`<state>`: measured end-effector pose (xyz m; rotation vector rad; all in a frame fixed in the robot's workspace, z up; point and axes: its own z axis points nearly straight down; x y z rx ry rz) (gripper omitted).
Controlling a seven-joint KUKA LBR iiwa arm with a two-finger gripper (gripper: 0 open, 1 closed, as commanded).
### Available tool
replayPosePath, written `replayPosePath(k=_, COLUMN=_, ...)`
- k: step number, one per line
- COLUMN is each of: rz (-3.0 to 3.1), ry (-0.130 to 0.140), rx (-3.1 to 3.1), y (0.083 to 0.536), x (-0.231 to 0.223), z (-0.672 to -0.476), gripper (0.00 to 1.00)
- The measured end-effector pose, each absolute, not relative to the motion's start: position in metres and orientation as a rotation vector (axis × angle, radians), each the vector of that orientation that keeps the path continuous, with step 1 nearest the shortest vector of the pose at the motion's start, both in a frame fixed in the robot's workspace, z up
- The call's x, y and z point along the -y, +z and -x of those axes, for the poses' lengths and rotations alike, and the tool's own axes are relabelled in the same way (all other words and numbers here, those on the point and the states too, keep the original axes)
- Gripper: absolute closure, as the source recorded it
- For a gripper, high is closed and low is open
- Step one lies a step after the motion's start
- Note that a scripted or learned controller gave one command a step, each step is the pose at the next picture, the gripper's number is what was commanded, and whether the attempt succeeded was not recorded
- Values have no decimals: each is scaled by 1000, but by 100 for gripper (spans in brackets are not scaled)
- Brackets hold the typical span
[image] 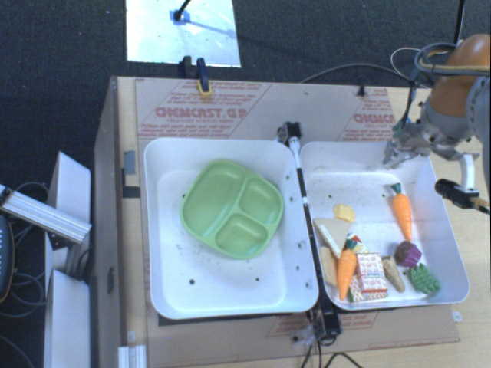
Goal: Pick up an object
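Observation:
The right bin (453, 244) holds several toy foods. An orange carrot (403, 214) lies near its right wall. A second carrot (347, 271) lies at the front, beside a red-and-white box (370, 275). A yellow piece (344, 213), a purple vegetable (407, 253) and a green broccoli-like piece (424, 280) are also there. My gripper (393, 157) hangs over the bin's far right corner, above and behind the first carrot. Nothing is visibly held in it.
A green divided plate (232, 218) lies in the left bin (165, 282). A black-and-white rod (301, 182) runs along the divider between the bins. A beige wedge (331, 232) and a brown piece (393, 275) also lie in the right bin. Cables hang at the far right.

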<state>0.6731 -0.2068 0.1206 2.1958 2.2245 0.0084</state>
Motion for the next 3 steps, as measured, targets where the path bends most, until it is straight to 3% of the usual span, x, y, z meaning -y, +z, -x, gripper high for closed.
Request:
replayPosePath(k=1, rz=-2195, ry=8, rx=-2225, y=120, x=207, z=-673, gripper=0)
replayPosePath(k=2, rz=-2190, ry=11, rx=-2224, y=132, x=207, z=-674, gripper=100)
replayPosePath(k=3, rz=-2189, ry=10, rx=-2225, y=132, x=207, z=-674, gripper=0)
